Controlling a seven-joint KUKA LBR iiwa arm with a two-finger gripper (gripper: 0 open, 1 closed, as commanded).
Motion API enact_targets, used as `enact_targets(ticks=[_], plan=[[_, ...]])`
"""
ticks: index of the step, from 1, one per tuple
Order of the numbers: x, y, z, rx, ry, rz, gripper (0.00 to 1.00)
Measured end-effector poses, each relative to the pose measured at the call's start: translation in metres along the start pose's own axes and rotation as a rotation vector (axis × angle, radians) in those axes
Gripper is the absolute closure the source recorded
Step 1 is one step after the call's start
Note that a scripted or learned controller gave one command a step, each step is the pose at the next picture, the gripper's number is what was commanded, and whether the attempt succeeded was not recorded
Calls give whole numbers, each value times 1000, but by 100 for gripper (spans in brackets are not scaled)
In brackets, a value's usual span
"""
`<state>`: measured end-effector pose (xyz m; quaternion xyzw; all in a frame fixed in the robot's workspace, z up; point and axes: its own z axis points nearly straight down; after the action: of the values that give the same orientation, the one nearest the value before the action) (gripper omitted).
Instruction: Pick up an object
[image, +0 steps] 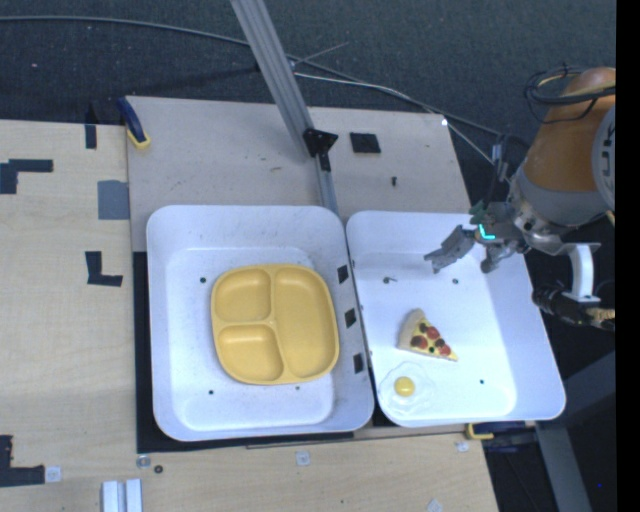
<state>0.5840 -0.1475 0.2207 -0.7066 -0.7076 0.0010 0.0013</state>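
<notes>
Nearest the camera, below and left of the gripper (468, 252), lie a white-and-yellow toy fried egg (404, 386) and a toy pizza slice (428, 337). A yellow three-compartment plastic plate (274, 323) sits far left. The fingers seem spread apart, holding nothing.

the arm (570, 150) has a rounded orange segment with grey casing at its edge and black cables looped above it. below sits a metallic grey wrist with a small teal light. the claw (468, 252) has two dark grey fingers.
</notes>
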Motion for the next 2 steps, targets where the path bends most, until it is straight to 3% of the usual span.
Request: enact_targets(ticks=[1, 2], plan=[[0, 0, -1, -2, 0, 0, 0], [4, 1, 43, 1, -1, 0, 0]])
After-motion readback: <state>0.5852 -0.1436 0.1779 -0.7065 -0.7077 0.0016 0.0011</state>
